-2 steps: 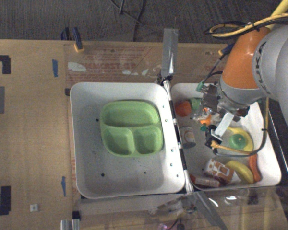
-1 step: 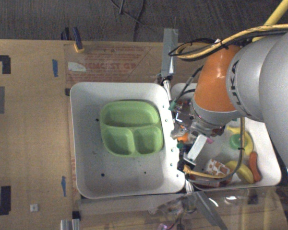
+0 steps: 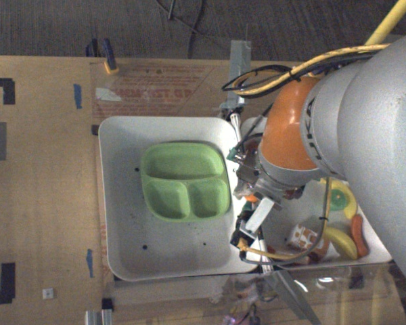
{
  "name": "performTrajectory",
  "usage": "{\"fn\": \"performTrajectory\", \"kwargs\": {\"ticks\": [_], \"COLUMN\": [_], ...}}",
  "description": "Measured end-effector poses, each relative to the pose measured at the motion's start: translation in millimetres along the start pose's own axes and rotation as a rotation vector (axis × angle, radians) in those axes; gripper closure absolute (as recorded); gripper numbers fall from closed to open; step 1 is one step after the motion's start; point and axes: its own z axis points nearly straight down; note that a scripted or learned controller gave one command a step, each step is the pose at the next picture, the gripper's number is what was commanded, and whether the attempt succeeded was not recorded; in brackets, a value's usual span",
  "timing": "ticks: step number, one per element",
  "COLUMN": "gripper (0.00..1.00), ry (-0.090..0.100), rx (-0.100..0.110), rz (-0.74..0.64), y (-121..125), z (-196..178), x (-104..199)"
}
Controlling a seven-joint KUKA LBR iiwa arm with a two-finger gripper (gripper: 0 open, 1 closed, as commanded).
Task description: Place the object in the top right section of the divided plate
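Observation:
A green divided plate lies in the left white bin, with one long section on its far side and two smaller ones on its near side. All its sections show bare green. My gripper hangs under the orange-banded wrist at the seam between the two bins, just right of the plate's right rim. The wrist hides most of it. A small orange bit shows beside it; I cannot tell whether it is held.
In the right bin, partly under the arm, lie a yellow banana, a yellow-green round toy, a red-orange piece and a small patterned box. Cables run over the bin's near edge.

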Motion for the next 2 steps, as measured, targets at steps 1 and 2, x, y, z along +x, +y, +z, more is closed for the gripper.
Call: {"fn": "performTrajectory", "kwargs": {"ticks": [1, 2], "gripper": [1.00, 1.00], "ry": [-0.006, -0.007], "rx": [0.038, 0.038], "rz": [0.029, 0.119], "y": [7.4, 29.0], "z": [-21.5, -20.7], "x": [-86.6, -128.3]}}
